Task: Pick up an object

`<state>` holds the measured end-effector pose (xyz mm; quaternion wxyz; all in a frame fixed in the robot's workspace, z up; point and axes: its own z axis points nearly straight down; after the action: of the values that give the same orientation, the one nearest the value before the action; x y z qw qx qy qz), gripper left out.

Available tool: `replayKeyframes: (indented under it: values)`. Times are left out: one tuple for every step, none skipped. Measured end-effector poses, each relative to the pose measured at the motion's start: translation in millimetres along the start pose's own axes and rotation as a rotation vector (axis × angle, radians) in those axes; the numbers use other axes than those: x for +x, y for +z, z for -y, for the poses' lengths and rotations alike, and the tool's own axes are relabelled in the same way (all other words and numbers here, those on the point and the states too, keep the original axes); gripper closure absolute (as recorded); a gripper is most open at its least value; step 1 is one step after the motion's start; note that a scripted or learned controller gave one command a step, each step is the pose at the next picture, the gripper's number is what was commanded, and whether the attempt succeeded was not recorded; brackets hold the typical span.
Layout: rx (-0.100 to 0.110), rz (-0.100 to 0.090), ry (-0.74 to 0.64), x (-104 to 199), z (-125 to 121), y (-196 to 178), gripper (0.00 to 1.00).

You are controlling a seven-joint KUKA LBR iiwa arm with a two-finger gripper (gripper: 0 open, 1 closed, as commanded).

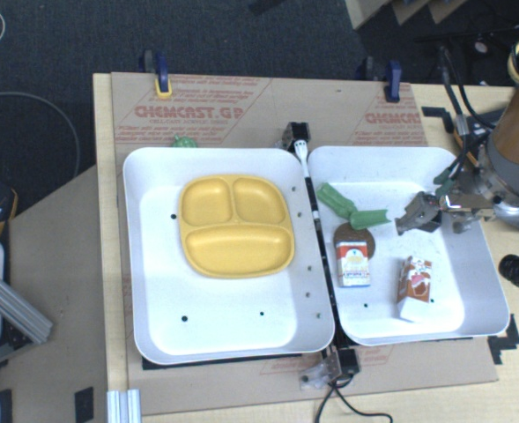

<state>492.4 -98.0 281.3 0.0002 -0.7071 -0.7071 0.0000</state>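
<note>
Two shallow white bins side by side on a brown board; landmark taken as the right bin [470, 324].

Gripper [415, 217] hangs over the right bin's upper middle, reaching in from the bin's right side. Dark fingers point toward the bin's left half. Nothing visible between them — whether they are spread or closed, cannot tell from this angle.

Inside the right bin:
- green object [352, 208], elongated and bent, in the upper left part; its right end lies near the fingertips, just left of them, apart.
- brown round piece [354, 237] below the green object, partly covered by a small white carton [354, 264] with red and orange print, lying flat.
- second small carton [414, 289], brown-red and white, in the lower middle of the bin, tilted, below the gripper and well apart from it.

The green object is the nearest thing to the gripper; the two cartons sit lower in the bin, separate from each other.

Left of the right bin — the left bin [153, 307], holding a yellow divided plate [236, 226] in its upper half. Blue clamps [161, 70] hold the board's far edge, above both bins.
</note>
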Motion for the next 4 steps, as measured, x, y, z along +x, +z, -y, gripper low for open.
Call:
replayKeyframes:
  values:
    - [-0.003, 0.001, -0.001, 0.1, -0.8, -10.8, 1.00]
    - [0.005, -0.002, -0.004, 39.2, -7.5, 27.2, 1.00]
    - [0.003, -0.004, -0.009, 120.1, 14.1, 19.7, 1.00]
    - [-0.012, -0.003, -0.008, 170.6, 12.2, -74.0, 1.00]
